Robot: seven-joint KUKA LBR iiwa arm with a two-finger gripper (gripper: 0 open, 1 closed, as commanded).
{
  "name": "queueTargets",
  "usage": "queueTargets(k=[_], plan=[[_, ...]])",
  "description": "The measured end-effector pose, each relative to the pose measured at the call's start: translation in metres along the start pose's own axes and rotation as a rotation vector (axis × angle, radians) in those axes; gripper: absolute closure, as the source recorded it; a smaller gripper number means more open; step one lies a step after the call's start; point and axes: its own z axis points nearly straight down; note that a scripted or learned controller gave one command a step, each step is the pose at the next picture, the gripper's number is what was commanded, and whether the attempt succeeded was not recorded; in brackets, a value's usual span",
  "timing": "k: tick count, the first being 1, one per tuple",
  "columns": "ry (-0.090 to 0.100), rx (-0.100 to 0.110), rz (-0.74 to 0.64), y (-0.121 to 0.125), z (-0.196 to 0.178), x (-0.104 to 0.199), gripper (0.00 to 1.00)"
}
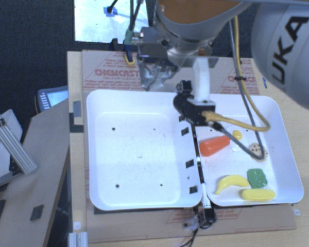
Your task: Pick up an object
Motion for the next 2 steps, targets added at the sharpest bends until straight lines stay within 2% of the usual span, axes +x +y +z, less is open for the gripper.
queueTargets(k=[1,2], plan=[[0.004,-0.012,0.004,0.029,-0.053,0.000,1.00],[0.002,-0.008,0.005,0.055,-0.050,0.000,1.00]])
